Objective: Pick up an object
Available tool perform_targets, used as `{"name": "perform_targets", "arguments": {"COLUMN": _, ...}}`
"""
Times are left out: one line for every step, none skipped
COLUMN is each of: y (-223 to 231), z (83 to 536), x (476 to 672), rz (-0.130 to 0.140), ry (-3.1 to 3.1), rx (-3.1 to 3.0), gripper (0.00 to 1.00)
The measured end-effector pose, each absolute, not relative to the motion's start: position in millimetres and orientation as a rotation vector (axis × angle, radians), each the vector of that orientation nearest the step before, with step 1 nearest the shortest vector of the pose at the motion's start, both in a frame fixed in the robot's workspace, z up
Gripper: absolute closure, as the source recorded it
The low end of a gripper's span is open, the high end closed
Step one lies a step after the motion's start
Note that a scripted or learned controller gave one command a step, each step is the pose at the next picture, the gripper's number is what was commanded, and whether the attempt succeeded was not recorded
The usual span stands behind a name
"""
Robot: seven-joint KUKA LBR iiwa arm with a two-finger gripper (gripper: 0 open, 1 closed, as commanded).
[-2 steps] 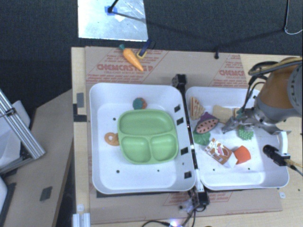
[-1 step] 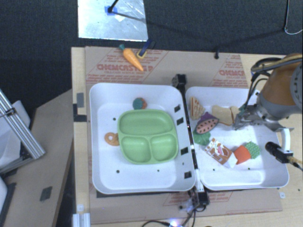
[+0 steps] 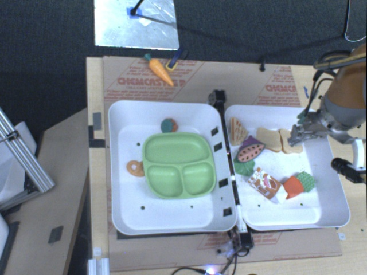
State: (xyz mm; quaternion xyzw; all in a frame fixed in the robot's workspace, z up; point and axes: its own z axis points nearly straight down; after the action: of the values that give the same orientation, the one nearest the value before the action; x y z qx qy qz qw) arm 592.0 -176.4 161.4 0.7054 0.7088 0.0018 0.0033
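My gripper (image 3: 297,135) hangs over the far right part of the right bin (image 3: 330,208), right above a tan bread-shaped piece (image 3: 291,145). Its fingertips point down at that piece. Another tan slice (image 3: 268,139) lies just left of it. Also in this bin are a triangular sandwich piece (image 3: 237,131), a purple-and-orange oval toy (image 3: 250,150) on a green leaf (image 3: 244,167), a red-and-white patterned block (image 3: 264,183) and a red toy with a green top (image 3: 299,184).
The left bin (image 3: 123,205) holds a green divided plate (image 3: 176,164), a small pretzel-like ring (image 3: 136,168) and a round teal-and-red toy (image 3: 168,125). A toy carrot (image 3: 160,71) lies on the cardboard behind the bins. A black divider (image 3: 225,153) runs between the bins.
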Motion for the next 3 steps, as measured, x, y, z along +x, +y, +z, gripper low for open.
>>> {"name": "perform_targets", "arguments": {"y": -177, "z": 225, "x": 588.3, "rz": 0.006, "ry": 2.221, "rx": 2.211, "gripper": 1.00}}
{"name": "perform_targets", "arguments": {"y": -177, "z": 225, "x": 589.2, "rz": 0.002, "ry": 2.225, "rx": 2.214, "gripper": 1.00}}
{"name": "perform_targets", "arguments": {"y": -128, "z": 217, "x": 595.8, "rz": 0.003, "ry": 2.232, "rx": 2.211, "gripper": 1.00}}
